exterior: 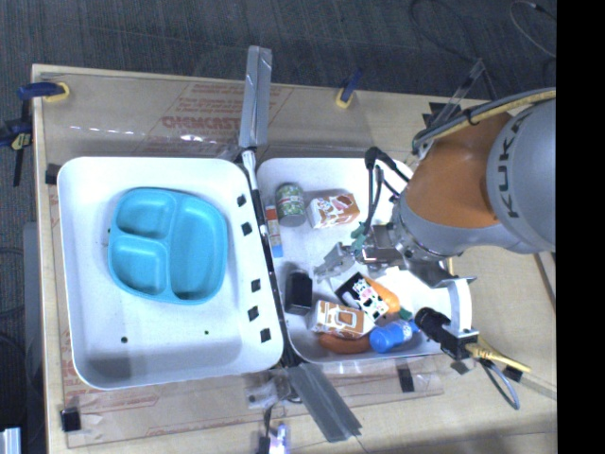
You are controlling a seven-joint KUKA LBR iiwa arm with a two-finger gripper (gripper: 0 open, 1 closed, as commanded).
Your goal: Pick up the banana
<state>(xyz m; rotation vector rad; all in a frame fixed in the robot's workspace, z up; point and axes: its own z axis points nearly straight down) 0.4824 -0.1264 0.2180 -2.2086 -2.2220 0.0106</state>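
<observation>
At the near wall of the right shallow white bin [301,340] lies a crowded heap: a long reddish-brown rounded item [342,342] against the wall, a blue rounded plastic item [389,336] just beside it, and a small brown-and-white printed carton [340,319] resting on top of the reddish one. A flat black box [299,291] lies to the left of the carton, close to the bins' shared wall. Just behind the heap, a black-and-white patched item [359,291] touches an orange item [383,298]. Which of these is the banana cannot be told, and the arm hides part of the bin. The gripper [342,255] hangs low over the middle of this bin, just behind the patched item; whether the claw is wide or narrow cannot be told. Farther back stand a green-labelled can [289,202] and a brown-and-white packet [332,209], near each other. The left white bin [85,339] holds a light blue divided plastic plate [170,244].
</observation>
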